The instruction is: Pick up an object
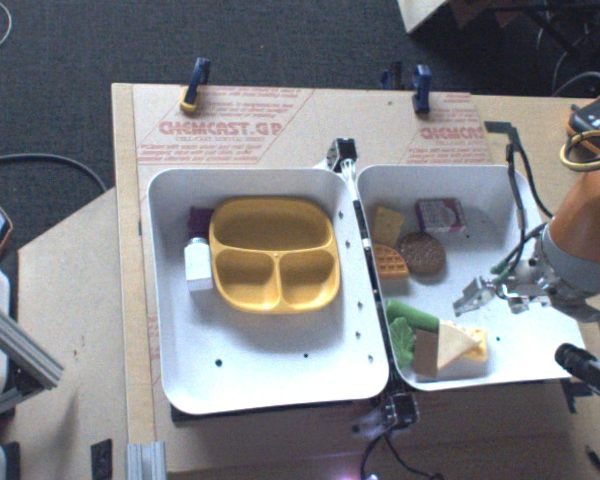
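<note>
Pincer [477,296] is seen low over the right bin [500,183], fingers apart, nothing between them. Cheese wedge [458,349] lies just below it, beside green item [408,320]. Waffle [389,261], cookie [423,253] sit further up. Yellow tray [273,253] is in the left bin [170,298].

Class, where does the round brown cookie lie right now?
The round brown cookie lies in the right white bin, beside the square waffle and below the purple packet.
</note>
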`<state>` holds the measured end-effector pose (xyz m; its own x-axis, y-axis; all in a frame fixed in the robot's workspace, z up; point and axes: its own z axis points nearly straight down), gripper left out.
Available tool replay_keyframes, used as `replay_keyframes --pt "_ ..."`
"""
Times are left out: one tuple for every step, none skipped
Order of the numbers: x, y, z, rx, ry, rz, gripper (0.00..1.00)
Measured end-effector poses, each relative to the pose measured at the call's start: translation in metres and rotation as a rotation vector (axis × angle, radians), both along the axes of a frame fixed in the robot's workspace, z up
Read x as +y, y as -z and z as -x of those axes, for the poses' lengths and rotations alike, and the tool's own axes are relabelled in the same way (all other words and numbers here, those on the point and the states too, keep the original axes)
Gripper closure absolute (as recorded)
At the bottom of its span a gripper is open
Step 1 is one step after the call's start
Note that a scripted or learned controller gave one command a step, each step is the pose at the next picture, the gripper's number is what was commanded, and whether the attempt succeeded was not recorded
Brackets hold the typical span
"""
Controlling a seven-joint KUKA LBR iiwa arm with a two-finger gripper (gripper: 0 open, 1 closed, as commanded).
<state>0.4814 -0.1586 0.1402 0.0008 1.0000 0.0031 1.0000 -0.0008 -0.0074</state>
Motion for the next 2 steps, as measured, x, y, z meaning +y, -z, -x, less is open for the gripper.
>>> replay_keyframes --pt "0.001 0.053 0.001 -0.002 0.000 0.000 0.00" --pt "0.000 0.040 0.000 -0.009 0.001 0.004 1.00"
